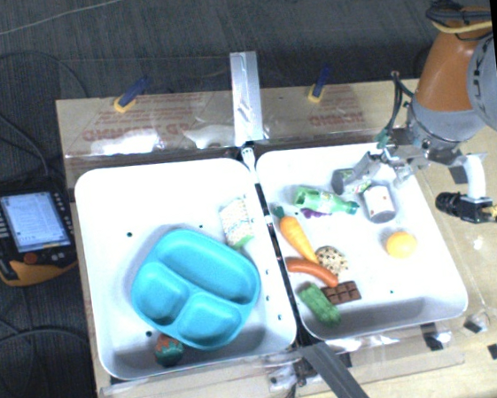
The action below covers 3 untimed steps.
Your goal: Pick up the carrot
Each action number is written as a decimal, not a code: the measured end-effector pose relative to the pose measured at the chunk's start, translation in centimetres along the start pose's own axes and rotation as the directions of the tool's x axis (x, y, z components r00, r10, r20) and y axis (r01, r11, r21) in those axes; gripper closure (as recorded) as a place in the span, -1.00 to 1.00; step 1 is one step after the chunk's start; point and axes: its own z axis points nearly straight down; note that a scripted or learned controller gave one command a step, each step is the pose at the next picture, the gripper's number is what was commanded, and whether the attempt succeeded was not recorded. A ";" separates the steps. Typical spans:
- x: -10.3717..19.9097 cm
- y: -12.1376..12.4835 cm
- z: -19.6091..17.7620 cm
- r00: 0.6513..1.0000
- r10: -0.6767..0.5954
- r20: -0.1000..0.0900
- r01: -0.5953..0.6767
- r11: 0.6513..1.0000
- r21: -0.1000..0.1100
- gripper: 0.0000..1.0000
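Right bin: white, shallow, right of frame centre; holds the carrot and the surrounding items.
Carrot: left side of right bin, close to the wall shared with the left bin; lies on the bin floor, apart from the gripper.
Carrot appearance: orange, tapered, wide end toward upper left, narrow end toward lower right; surface smooth.
Sausage: reddish orange, elongated, just below the carrot; touching or nearly touching its narrow end.
Cookie: round, speckled tan, just right of the carrot's narrow end.
Green packet: above and right of the carrot, near its wide end.
Green vegetable: lower left of right bin, below the sausage.
Chocolate bar: brown, beside the green vegetable.
Orange fruit: round, yellow-orange, well right of the carrot.
Can: grey, cylindrical, upper right area of bin, just beneath the gripper.
Gripper: upper right of right bin, well apart from the carrot; finger opening and contents not discernible.
Left bin: holds blue divided tray, a small carton, and a small dark object at lower left.
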 end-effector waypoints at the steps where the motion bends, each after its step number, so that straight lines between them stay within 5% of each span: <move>1: 6.5 -2.4 9.1 0.975 -0.220 0.001 0.220 0.975 -0.002 -1.00; 2: 6.6 -2.4 8.5 0.975 -0.221 -0.003 0.221 0.975 0.000 1.00; 3: 12.8 -4.0 0.4 0.948 -0.317 0.001 0.317 0.948 -0.001 1.00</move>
